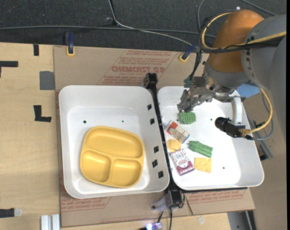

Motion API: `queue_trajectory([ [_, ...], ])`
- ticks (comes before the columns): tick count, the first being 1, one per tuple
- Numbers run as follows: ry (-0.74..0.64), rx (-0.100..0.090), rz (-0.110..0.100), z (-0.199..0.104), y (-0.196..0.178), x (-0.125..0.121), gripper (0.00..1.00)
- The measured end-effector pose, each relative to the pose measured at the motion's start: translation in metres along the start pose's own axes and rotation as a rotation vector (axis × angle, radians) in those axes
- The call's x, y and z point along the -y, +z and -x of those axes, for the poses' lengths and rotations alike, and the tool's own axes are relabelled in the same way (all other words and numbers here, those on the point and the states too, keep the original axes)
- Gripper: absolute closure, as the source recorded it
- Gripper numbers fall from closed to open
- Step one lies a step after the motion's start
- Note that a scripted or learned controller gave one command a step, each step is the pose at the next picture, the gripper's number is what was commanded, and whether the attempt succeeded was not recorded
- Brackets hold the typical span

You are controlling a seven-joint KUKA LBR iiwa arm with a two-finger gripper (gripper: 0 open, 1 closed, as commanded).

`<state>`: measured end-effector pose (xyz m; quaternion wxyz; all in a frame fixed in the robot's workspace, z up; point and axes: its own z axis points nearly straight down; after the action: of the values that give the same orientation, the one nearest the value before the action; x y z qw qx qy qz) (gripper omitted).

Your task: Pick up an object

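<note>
I see the yellow three-compartment plastic tray in the left bin. In the right white bin, the gripper hangs over a small ridged green toy piece; its state I cannot tell. I judge the piece light, stiff; take it across its short sides. Cardboard lettering unreadable.

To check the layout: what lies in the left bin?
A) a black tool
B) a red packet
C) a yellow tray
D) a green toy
C: the yellow tray with three compartments lies in the left bin; the small green and red items lie in the right bin.
</note>
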<state>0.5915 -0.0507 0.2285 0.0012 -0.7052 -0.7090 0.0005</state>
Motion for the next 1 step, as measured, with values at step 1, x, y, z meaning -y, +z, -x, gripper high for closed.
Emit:
queue_trajectory([
  [1, -0.001, 0.000, -0.001, -0.0575, 0.0119, -0.0060, 1.00],
])
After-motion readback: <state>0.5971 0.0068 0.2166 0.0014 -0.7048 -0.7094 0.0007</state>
